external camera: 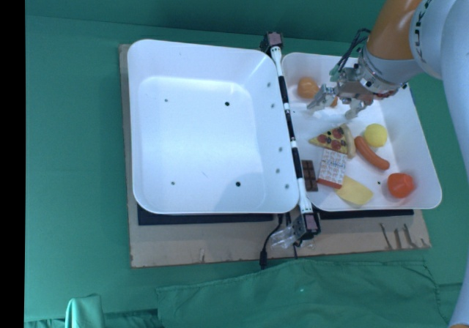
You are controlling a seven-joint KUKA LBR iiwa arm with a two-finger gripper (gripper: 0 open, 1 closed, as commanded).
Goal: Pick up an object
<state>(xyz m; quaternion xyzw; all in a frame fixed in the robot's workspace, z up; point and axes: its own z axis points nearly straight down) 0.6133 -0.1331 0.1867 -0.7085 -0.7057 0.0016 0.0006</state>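
While the claw [338, 105] hangs spread open and holding nothing in the right shallow white plastic bin [421, 145], the small round orange toy fruit [307, 88] lies just beside it at nine o'clock.

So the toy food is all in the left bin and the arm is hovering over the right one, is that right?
Not quite. The camera view shows the toy food, such as the pizza slice, sausage and tomato, lying in the right bin, not the left bin. The arm's gripper does hover over the right bin.
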